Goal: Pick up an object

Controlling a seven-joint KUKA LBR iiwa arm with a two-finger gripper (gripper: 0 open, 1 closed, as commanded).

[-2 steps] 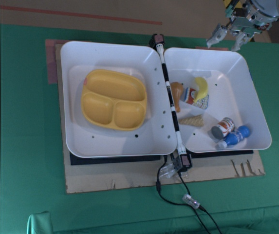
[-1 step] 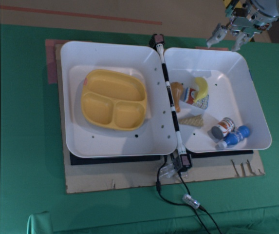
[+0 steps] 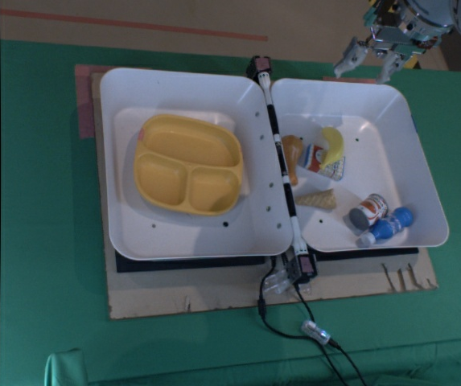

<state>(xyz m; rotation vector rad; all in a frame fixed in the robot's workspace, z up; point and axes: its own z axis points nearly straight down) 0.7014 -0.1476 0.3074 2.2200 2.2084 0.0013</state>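
Selection of a target comes first: the right-hand shallow white bin holds the candidates, namely a yellow plastic banana, a tan cone-shaped toy, a small red-and-white can and a blue-and-white bottle. The can lies apart from the cluster at the divider, so it probably offers the cleanest approach; descend vertically and centre the fingers across it. The pincer hangs open and empty above the bin's far rim, the grey arm reaching in from upper right.

The counter has a green cover. On it lies a flat cardboard sheet, and a black cable runs toward the counter's near edge.
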